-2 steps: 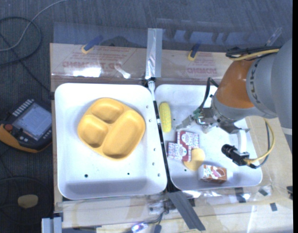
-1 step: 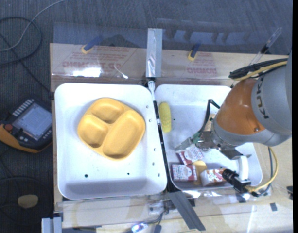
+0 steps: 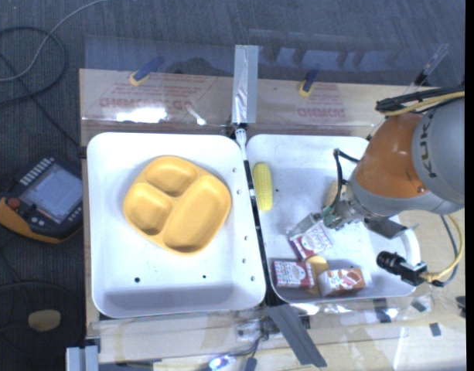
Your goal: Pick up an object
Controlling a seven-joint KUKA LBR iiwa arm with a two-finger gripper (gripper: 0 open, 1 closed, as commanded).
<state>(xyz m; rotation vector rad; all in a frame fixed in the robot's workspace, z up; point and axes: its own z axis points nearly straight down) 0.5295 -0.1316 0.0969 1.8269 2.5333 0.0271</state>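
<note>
1. The gripper (image 3: 318, 222) hangs low in the right bin (image 3: 298, 157); whether its claw is apart or together, I cannot tell.
2. Just below it lies a red-and-white packet (image 3: 312, 242), seemingly the pick. My advice: straddle it squarely before closing.
3. Beyond the packet, toward the bin's near wall, two more cartons (image 3: 320, 278) crowd close.
4. A corn cob (image 3: 263, 185) lies well left of the packet.
5. The arm (image 3: 407, 161) hides the bin's right side.

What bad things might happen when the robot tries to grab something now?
The gripper sits by a tight bunch of small cartons, so it might nudge them or catch two together. The cartons near the bin wall may be hard to get around. The corn looks round and might roll away.
</note>
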